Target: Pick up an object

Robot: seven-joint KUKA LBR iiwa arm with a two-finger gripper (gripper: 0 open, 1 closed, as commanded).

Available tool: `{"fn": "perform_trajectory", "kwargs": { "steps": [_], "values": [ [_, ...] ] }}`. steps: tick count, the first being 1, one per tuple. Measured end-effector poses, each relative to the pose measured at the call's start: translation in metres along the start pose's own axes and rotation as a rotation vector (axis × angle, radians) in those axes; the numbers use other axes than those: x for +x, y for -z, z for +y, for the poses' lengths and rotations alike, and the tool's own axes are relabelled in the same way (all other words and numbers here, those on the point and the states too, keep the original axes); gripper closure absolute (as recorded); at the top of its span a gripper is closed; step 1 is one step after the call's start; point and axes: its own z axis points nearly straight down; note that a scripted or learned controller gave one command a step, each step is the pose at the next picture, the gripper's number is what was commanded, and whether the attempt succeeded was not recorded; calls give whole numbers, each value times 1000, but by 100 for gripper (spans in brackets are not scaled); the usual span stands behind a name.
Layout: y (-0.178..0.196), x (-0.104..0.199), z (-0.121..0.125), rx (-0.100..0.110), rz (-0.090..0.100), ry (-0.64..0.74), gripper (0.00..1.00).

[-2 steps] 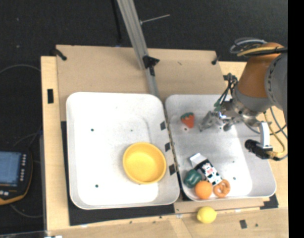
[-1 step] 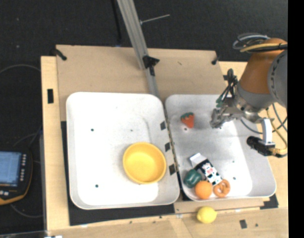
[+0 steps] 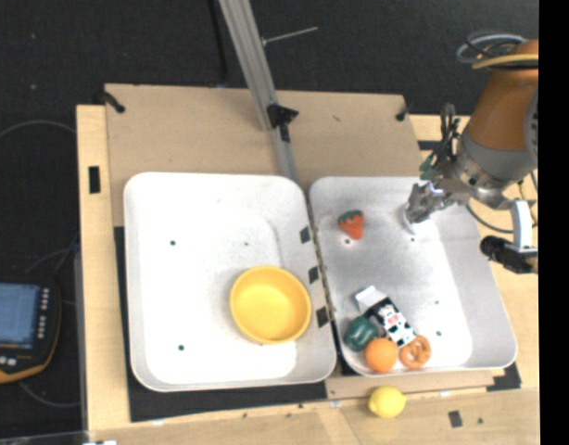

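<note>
My gripper (image 3: 417, 211) hangs over the far right part of the right bin (image 3: 451, 276), with nothing visible between its fingers. A red strawberry (image 3: 351, 223) lies to its left near the bin's far left side. At the bin's near edge huddle an orange (image 3: 381, 356), a pretzel-like ring (image 3: 415, 351), a dark green piece (image 3: 360, 332) and a small white box with red and black marks (image 3: 385, 312). A yellow bowl (image 3: 270, 304) sits in the left bin (image 3: 192, 248).
A yellow lemon (image 3: 386, 402) lies on the bench just outside the right bin's near edge. A grey pole (image 3: 257, 72) slants down from the top to the gap between the bins. A handheld pendant (image 3: 20, 330) rests at the far left.
</note>
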Motion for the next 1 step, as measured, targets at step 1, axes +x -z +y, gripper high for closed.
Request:
{"fn": "perform_trajectory", "kwargs": {
  "steps": [1],
  "values": [
    [48, -8, 6, 0, -1, 1, 100]
  ]
}}
